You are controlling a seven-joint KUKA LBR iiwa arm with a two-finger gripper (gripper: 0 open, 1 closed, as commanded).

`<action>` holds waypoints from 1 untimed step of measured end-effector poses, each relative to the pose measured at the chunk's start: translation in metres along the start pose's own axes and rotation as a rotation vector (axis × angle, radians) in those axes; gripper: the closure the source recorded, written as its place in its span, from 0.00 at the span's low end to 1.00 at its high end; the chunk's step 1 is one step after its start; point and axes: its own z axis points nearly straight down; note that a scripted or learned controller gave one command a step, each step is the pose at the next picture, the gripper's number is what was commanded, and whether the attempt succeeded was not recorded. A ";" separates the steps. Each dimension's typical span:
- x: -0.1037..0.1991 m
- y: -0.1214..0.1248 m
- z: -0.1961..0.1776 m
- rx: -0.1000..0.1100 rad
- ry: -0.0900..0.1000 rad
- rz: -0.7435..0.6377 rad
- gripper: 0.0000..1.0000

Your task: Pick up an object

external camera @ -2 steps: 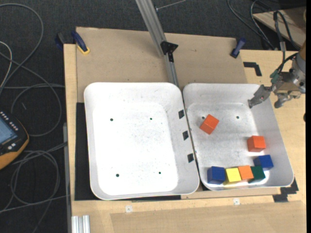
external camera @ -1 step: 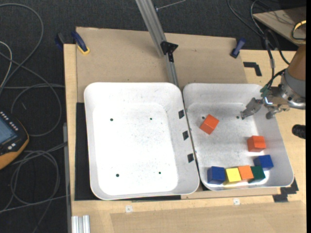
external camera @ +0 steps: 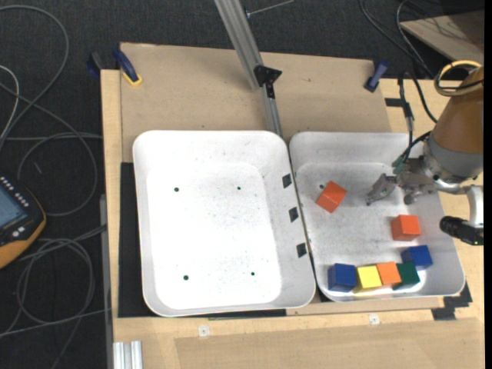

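Observation:
My gripper (external camera: 390, 196) hangs over the right bin (external camera: 350, 156) near its right side, open, with nothing between its fingers. An orange cube (external camera: 331, 196) lies to its left on the bin floor, apart from the fingers. A second orange cube (external camera: 405, 226) sits just below the gripper. Further toward the front lies a blue cube (external camera: 416, 256). Along the front wall stand a blue cube (external camera: 343, 276), a yellow cube (external camera: 369, 277), an orange cube (external camera: 389, 272) and a green cube (external camera: 408, 277) in a row.
The left bin (external camera: 215, 221) adjoins the right one, with black clips along the shared wall. A metal pole (external camera: 244, 37) slants in from the top to the bench's back. Cables lie on the floor at left.

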 end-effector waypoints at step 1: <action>-0.001 0.003 -0.016 -0.011 -0.003 0.000 1.00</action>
